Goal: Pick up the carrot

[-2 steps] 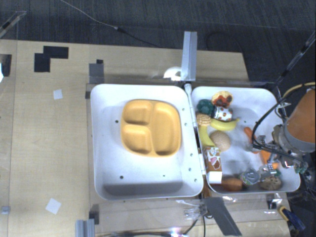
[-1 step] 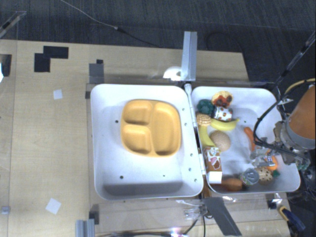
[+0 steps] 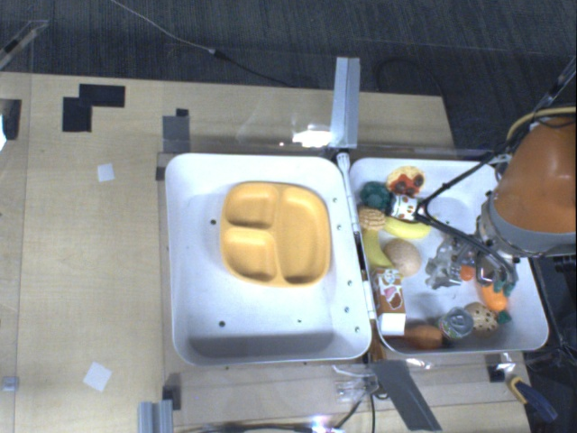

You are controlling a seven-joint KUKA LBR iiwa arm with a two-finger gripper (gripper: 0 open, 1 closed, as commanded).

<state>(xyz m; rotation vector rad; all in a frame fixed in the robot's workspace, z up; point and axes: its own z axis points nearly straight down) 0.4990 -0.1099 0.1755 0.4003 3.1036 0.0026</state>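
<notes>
Here, carrot (image 3: pixel 492 297) just beside the fingers (image 3: pixel 469 269).

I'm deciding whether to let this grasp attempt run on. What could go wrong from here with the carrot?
1. The carrot lies by the right bin's far wall, partly under the gripper, so the fingers may hit the wall or slip off.
2. A speckled ball and a round blue-grey toy crowd close beside it; the gripper might nudge or grab one instead.
</notes>
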